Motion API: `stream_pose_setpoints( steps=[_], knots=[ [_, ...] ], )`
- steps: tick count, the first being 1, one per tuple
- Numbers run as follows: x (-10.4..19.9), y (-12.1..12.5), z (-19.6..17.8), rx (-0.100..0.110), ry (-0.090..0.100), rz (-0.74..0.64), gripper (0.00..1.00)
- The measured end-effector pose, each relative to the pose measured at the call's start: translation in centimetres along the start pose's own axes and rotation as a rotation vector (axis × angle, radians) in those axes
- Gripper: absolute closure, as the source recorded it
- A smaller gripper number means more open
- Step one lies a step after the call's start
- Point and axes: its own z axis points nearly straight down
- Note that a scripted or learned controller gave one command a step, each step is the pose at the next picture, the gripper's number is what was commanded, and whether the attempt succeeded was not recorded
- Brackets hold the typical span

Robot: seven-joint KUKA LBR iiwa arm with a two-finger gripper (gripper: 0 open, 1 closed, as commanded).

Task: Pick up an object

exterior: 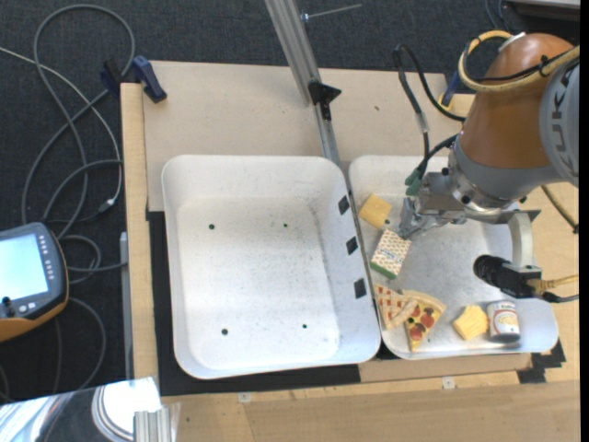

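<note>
Hovering low in the right white plastic bin [543, 337], the two-finger gripper [410, 221] is partly masked by its own grey wrist; whether it stands wide or narrow cannot be told. Just at its seven o'clock lies one patterned cream-and-green box [390, 252], apparently clear of it. At ten o'clock sits one yellow cheese-like wedge [375, 211]. Towards six o'clock lie one toy pizza slice [411, 313], one yellow block [470, 321] and one small red-labelled can [503, 320], its label too small to read. The left white bin [184, 178] sits at nine o'clock.
</note>
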Motion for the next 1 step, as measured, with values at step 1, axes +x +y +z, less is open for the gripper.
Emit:
stream_pose_setpoints(
  steps=[1],
  knots=[
    [5.45,-0.97,-0.28,0.0,0.0,-0.001,1.0]
  ],
)
